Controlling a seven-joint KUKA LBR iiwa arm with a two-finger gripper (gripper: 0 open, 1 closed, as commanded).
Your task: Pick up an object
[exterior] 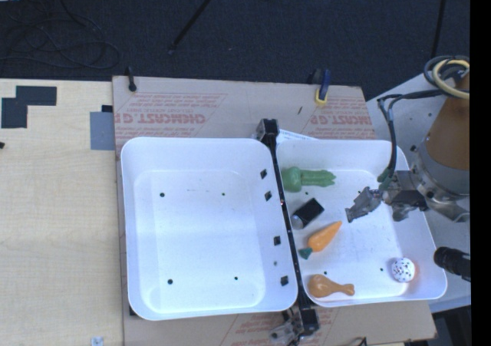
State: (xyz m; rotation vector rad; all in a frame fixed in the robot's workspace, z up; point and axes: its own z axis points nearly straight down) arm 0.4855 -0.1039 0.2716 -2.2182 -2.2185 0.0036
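Observation:
The right bin (pixel 368 159) holds a green toy (pixel 307 178), a small black block (pixel 308 211), an orange carrot (pixel 324 235), a tan pear-shaped toy (pixel 330 286) and a white spotted ball (pixel 402 268). My gripper (pixel 362 205) hangs over the bin's right half, to the right of the black block and the carrot and apart from both. Nothing shows between its fingers. The arm comes in from the right edge.
The left bin (pixel 138 183) lies beside the right one, with a black divider (pixel 280 214) between them. Both rest on a cardboard sheet (pixel 192 110). A blue and yellow clamp (pixel 322 85) stands at the cardboard's far edge. Wooden bench top lies to the left.

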